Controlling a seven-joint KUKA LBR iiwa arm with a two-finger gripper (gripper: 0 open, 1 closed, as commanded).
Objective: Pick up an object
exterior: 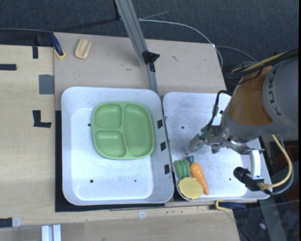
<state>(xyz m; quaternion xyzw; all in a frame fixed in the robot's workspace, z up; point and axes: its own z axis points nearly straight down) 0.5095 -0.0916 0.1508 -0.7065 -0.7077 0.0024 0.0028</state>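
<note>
In the right bin (190,109), near its front left corner, lie three small toys close together: a green ridged piece (182,167), an orange carrot (198,176) and a pale yellow disc (190,188). My gripper (199,141) hangs over the right bin just above and behind these toys, below the orange-banded wrist (246,107). I see nothing between its fingers.
The left bin (75,185) holds a green divided plate (124,130). A metal pole (133,24) slants over the bench behind the bins. A small tan object (83,48) and a blue-yellow item (57,45) lie on the bench at the back left.
</note>
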